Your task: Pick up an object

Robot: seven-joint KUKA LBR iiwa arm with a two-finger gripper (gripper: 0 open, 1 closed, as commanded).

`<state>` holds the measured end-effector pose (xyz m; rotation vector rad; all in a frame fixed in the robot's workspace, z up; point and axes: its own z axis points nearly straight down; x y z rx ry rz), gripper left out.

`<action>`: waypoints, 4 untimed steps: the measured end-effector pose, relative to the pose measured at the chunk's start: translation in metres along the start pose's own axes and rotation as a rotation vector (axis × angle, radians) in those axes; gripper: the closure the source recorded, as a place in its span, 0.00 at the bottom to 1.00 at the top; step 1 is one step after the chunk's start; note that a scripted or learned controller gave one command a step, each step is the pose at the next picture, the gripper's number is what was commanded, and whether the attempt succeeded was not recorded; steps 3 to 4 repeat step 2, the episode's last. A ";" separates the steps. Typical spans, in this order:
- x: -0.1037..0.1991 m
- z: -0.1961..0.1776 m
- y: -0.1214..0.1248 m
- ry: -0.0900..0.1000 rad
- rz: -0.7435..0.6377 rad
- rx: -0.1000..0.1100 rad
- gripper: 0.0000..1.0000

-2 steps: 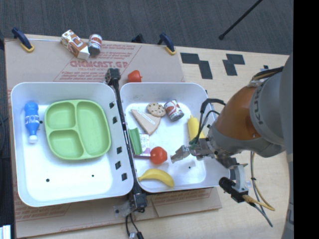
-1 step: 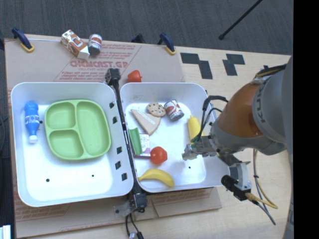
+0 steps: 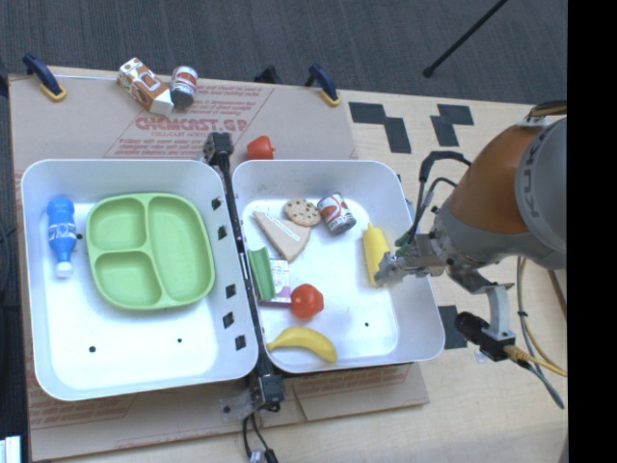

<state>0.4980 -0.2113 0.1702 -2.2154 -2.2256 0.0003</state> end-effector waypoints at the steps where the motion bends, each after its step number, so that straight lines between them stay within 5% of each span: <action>1: 0.000 -0.090 0.082 -0.002 -0.001 -0.004 1.00; 2: 0.000 -0.090 0.082 -0.002 -0.001 -0.002 0.00; 4: 0.000 -0.090 0.082 -0.002 -0.001 -0.002 0.00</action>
